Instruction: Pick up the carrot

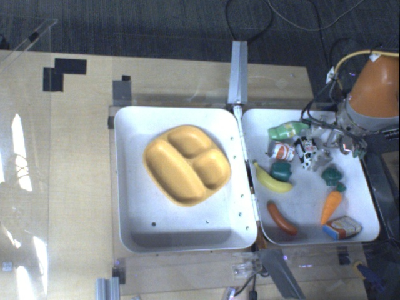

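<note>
Wooden bench (75, 167) is bearing two white bins; the left bin (125, 186) is holding a yellow bread loaf (186, 163). I am watching the gripper (325, 152) hovering over the right bin (369, 192), its spread indiscernible. Crowding is threatening: the carrot (331, 206) is lying between a green toy (332, 176) and a small carton (342, 227).

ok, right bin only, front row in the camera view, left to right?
sausage → carrot → small carton. The carton overlaps the carrot's tip in x, but its centre sits further right.
</note>
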`<action>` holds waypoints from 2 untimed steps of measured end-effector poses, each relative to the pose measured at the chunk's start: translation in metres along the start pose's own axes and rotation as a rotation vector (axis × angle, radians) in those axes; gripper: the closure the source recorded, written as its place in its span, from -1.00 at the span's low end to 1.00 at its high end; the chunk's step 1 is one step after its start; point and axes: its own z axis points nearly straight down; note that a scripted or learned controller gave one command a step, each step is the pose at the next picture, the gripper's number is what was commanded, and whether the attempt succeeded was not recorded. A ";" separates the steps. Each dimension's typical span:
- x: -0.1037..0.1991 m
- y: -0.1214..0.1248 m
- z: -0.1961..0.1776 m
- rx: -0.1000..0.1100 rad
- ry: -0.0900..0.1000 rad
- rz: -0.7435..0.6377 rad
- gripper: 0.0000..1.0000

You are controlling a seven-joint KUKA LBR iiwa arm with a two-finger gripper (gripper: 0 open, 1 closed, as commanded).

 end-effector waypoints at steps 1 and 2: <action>0.082 -0.017 -0.005 0.006 -0.019 -0.060 -1.00; 0.114 -0.020 -0.007 0.012 -0.034 -0.271 -1.00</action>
